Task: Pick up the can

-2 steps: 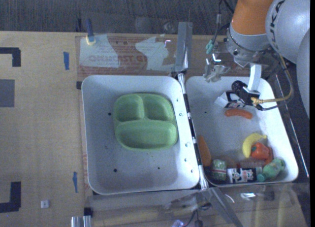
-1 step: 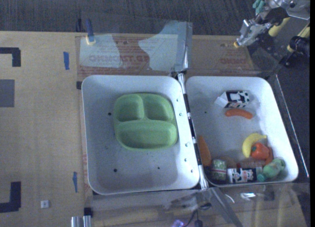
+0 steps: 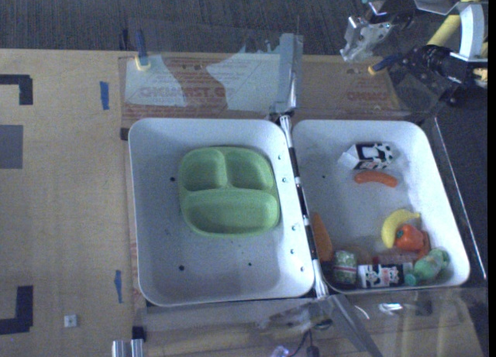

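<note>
The can stands in the right bin, down at that bin's near edge and close to its left corner; it is small, with a greenish top and a pale label, and too small to make out further. Just to its right, touching or nearly touching, lies a black-and-white carton, and a carrot lies along the bin's left wall just above the can. Further right along the near edge sits a green toy, with an orange pepper and a banana just above it. Well apart, near the far wall, a second black-and-white carton rests with a sausage just below it. The left bin holds a green divided plate near its middle. Both bins sit side by side on the table. The tool hangs beyond the far edge of the right bin, well apart from the can; whether it is released or clenched cannot be told from here.
</note>
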Robot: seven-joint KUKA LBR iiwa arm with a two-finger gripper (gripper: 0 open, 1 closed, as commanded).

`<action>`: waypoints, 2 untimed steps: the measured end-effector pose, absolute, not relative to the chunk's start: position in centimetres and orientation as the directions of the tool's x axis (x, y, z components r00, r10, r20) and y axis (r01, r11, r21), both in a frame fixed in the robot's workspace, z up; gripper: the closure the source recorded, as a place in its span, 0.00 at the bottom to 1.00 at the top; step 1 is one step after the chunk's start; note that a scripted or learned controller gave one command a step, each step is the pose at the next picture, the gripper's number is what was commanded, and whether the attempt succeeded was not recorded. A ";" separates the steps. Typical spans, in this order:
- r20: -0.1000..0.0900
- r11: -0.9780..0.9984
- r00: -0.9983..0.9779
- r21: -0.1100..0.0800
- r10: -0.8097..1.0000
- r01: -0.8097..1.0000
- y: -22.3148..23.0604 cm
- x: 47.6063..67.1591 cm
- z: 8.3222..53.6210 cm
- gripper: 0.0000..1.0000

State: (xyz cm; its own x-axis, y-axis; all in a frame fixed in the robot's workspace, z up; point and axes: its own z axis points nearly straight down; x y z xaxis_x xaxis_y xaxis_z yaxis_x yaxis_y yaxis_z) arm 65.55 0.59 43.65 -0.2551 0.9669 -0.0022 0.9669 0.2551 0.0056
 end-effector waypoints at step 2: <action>0.000 0.141 -0.141 0.000 0.990 0.990 17.8 66.6 31.6 1.00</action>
